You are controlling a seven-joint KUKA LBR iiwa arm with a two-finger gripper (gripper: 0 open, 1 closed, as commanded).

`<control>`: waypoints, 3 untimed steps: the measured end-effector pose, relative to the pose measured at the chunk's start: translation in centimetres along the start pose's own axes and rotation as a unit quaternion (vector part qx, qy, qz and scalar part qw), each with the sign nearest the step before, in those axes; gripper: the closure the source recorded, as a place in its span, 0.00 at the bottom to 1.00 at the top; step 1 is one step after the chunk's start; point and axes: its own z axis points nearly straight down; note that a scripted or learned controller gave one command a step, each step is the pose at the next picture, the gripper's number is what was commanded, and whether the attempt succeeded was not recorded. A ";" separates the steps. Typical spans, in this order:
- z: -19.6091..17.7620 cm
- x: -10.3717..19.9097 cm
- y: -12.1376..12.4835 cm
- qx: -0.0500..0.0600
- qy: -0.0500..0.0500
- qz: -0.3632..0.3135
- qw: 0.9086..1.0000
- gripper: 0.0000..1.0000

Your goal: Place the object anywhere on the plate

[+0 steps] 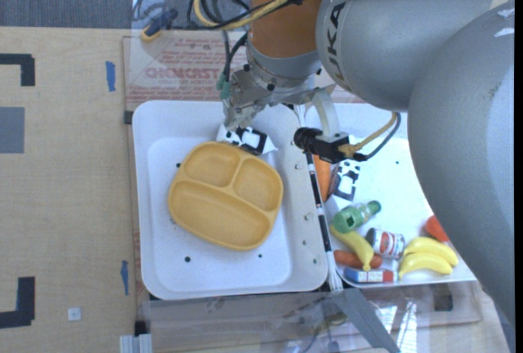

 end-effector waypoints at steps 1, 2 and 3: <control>-0.2 -0.9 4.2 -0.003 -0.001 -0.199 0.980 1.00; -0.2 -0.9 4.2 -0.003 -0.001 -0.198 0.980 0.00; -1.3 -0.8 4.4 -0.006 -0.002 -0.199 0.980 1.00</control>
